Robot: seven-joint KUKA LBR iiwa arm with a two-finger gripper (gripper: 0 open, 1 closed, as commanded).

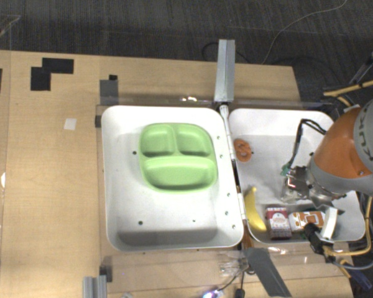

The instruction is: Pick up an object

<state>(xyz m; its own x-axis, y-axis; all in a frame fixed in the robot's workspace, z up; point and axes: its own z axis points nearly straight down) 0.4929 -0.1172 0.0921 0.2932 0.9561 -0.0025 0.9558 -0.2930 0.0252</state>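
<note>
Along the near edge of the right bin (268, 119) lie 3 things: a banana (253, 211) by the left wall, a dark red packet (278, 222) touching it, and a brown packet (304, 218). Their print is too small to read. The gripper (293, 182) hangs just beyond the packets; whether it is open or closed cannot be told. Toward the far left sits an orange ring (242, 148), perhaps a pretzel, with bare white floor around it. The left bin (121, 166) holds 1 green divided plate (176, 156). The wooden bench (50, 166) ends at dark carpet (143, 11).
</note>
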